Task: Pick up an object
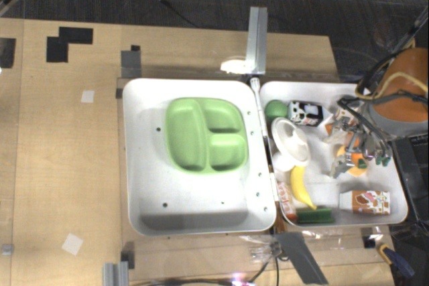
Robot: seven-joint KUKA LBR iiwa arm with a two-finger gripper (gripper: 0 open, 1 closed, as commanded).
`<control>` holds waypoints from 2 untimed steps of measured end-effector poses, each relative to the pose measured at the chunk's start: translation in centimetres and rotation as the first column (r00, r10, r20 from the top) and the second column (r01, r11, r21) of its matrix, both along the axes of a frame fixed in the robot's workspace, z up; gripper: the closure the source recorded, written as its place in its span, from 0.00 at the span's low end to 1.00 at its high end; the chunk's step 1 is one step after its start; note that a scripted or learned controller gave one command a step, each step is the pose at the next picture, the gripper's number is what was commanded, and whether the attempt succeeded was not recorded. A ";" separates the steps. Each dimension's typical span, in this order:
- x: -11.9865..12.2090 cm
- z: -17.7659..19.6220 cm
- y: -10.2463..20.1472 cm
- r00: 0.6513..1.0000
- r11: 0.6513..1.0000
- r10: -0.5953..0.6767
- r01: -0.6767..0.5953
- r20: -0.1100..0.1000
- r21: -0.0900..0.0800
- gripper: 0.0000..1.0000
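Observation:
My gripper (348, 147) hangs low inside the right bin (402, 211), near its right side, with cables trailing from the wrist. Directly under and beside it lies a small orange object (357, 169), partly hidden by the gripper. To its left a white cup (289, 140) lies on its side. A yellow banana (301, 187) lies in front of the cup, with a green block (315, 216) at its near end. A brown and white carton (367, 201) lies at the bin's front right. At the back are a green ball (273, 108) and a black-and-white item (305, 113).
The left bin (144, 144) holds a green divided plate (204, 134). A metal post (257, 40) stands behind the gap between the bins. The arm's orange band (402, 87) rises over the right bin's far right corner.

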State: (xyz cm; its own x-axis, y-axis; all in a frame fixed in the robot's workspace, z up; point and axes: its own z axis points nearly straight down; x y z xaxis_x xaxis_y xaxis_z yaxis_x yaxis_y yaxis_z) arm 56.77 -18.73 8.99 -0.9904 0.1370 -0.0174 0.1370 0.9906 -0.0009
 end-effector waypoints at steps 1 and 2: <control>-2.9 0.0 -1.6 0.994 0.994 -0.113 0.113 0.001 0.003 0.00; -2.4 0.0 -1.7 0.989 0.989 -0.145 0.145 0.000 0.003 0.00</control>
State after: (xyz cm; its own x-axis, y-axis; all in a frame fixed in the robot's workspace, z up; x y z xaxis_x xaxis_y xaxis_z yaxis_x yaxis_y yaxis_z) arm 54.34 -20.39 9.02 -0.9600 0.2793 -0.0173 0.2793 0.9602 0.0021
